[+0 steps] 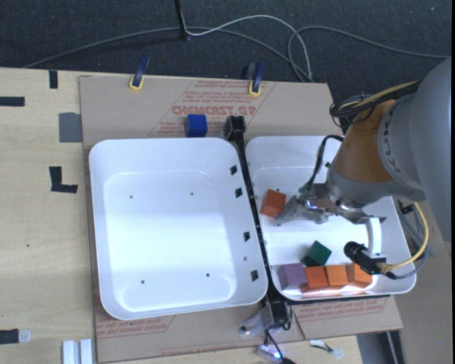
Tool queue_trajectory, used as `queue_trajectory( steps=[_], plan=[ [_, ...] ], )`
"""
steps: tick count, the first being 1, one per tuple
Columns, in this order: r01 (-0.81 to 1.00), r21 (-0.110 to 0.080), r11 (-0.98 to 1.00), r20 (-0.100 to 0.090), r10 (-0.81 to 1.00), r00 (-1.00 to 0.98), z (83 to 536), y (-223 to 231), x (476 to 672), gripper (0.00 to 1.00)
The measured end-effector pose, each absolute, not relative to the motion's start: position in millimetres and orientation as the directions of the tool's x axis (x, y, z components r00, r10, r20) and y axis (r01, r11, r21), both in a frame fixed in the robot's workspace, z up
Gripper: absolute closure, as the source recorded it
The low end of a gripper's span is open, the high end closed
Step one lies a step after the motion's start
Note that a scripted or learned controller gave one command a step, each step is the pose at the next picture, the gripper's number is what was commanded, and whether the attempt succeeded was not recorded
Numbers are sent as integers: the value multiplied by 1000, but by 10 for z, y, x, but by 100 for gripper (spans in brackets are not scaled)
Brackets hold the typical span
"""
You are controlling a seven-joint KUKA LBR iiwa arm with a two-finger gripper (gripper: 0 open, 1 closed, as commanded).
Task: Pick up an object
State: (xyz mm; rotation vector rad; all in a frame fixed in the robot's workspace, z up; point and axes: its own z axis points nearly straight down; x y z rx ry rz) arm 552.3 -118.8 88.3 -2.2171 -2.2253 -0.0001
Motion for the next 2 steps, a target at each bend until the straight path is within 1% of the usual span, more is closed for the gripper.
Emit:
queue_trajectory(
  steps=[1,2],
  plan=[
    [1000,-1,0,0,1000,0,890,-1162,4914,0],
    [1000,2,2,0,1000,-2,1062,-1209,5690,0]
  ],
)
